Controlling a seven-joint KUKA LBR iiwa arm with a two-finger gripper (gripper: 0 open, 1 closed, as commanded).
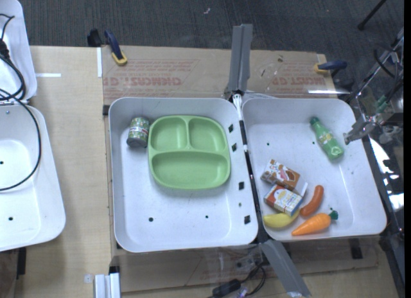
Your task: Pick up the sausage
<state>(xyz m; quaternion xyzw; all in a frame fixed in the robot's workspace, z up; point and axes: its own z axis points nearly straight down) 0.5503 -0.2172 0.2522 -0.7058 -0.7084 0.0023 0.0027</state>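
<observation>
The sausage (312,200), reddish-orange and short, lies in the right bin (359,181) near its front. It lies tilted between a small red-and-white box (284,198) on its left and a carrot (314,223) just in front. My gripper (361,130) sits at the right bin's right rim, well behind and to the right of the sausage, close to a green bottle (326,138). Nothing shows between it and the sausage.
A second small box (280,175) and a banana (277,220) crowd the sausage's left side. The left bin (128,200) holds a green divided plate (189,151) and a small can (137,131). A grey divider (241,59) stands between the bins at the back.
</observation>
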